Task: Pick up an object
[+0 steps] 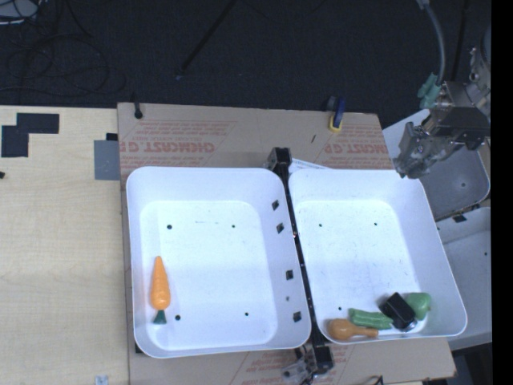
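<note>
An orange carrot (159, 285) with a green stub lies in the left bin (205, 184) near its front left corner. In the right bin (362, 184), along the front edge, lie a tan pear-shaped piece (349, 330), a green pod-like piece (369, 319), a black block (397, 310) and a green rounded piece (418, 302), close together. My gripper (414, 160) hangs above the right bin's far right corner, outside the rim, well away from all the objects. Nothing shows between its fingers.
A black divider (290, 255) with clips runs between the two bins. Both bins rest on a cardboard sheet (232, 135). A blue and yellow clamp (337, 115) stands at the cardboard's far edge. Grey bench surface (465, 183) lies to the right.
</note>
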Action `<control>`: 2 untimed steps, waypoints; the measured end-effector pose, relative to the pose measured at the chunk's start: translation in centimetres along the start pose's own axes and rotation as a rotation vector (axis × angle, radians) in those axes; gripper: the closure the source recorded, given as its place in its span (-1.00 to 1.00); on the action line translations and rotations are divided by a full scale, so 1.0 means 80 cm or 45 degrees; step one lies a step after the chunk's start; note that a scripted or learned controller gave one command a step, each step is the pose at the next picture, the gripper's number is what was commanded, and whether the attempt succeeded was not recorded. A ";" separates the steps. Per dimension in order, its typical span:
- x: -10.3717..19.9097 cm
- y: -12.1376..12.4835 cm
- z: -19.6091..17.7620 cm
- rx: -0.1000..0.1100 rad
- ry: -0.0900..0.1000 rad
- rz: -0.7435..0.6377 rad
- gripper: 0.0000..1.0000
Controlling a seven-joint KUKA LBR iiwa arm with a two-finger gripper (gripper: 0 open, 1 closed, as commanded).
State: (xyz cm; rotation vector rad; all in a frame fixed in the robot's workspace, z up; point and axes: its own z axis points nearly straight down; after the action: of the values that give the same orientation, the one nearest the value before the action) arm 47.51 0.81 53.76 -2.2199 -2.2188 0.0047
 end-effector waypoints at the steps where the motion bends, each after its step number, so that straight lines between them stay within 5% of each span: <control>1: -0.001 0.001 0.000 0.000 0.000 -0.001 1.00; 2: 0.002 0.001 0.000 0.000 0.000 -0.002 1.00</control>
State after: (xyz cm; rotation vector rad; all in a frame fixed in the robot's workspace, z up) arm 47.58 0.94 53.73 -2.2182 -2.2199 0.0047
